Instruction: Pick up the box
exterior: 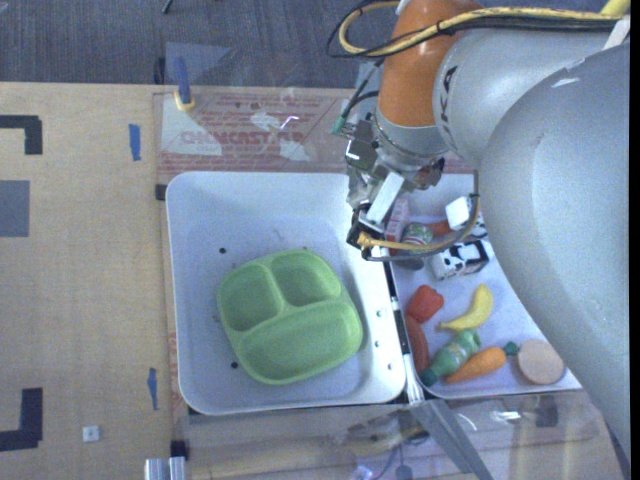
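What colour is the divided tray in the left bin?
Light green, clearest in the camera view: the divided tray in the left bin.

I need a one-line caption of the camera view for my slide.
Grey arm's gripper over the right bin of toy food, beside a green tray in the left bin.

The small white rectangular cardboard box (457, 211) with a dark edge lies tilted in the right bin, near that bin's far edge, just beside a black-and-white patterned item.
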`<state>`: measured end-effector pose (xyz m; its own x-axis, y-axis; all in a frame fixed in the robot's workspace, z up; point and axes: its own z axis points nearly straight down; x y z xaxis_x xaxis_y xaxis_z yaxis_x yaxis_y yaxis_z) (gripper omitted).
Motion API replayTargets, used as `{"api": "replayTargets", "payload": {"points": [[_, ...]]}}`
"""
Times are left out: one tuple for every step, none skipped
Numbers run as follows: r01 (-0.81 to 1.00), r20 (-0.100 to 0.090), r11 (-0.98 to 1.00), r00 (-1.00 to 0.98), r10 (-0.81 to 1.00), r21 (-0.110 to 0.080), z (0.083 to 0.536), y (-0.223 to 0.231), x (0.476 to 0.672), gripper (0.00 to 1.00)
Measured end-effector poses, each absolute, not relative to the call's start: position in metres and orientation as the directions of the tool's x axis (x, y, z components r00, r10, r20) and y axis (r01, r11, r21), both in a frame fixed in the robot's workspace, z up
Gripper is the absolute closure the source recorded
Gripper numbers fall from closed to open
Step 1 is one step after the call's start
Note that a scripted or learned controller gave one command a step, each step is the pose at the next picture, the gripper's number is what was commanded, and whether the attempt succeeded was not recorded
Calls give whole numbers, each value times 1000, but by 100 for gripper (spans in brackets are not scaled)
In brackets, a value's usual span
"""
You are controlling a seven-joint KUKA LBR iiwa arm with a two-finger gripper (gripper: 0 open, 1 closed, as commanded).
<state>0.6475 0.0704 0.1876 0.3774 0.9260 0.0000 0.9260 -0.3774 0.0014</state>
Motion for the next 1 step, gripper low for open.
{"api": "replayTargets", "payload": {"points": [[768, 0, -641, 641, 768, 0, 200, 152, 659, 100]]}}
